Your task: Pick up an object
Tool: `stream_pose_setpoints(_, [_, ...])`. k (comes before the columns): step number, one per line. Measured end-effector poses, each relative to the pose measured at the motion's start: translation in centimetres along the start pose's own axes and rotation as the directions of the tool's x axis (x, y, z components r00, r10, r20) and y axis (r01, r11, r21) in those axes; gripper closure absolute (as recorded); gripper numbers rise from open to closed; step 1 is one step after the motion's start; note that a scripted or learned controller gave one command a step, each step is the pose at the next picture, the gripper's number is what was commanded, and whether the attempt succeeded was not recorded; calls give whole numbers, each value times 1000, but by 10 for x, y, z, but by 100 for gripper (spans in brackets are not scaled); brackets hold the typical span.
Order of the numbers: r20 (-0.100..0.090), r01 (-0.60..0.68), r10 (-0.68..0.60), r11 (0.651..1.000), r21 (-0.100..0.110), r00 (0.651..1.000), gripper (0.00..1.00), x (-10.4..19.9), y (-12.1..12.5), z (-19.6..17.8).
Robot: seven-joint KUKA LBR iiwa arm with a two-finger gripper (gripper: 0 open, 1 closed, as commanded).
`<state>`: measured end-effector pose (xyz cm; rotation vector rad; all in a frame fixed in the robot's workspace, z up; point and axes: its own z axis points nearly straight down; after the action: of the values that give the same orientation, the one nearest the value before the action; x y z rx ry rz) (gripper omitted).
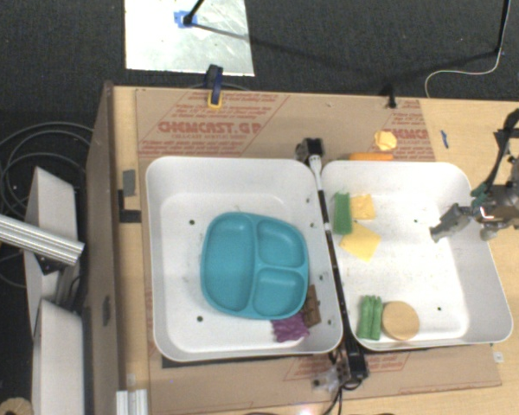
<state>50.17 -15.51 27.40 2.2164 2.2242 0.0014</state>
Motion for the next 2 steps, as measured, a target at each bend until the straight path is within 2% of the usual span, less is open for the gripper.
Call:
stream_pose_setpoints(1, [-1,-8,8,1000,8,1000,0,-54,-18,111])
stream_pose_setpoints(2, [-2,5,-5,1000,2,1000,0,1,17,194])
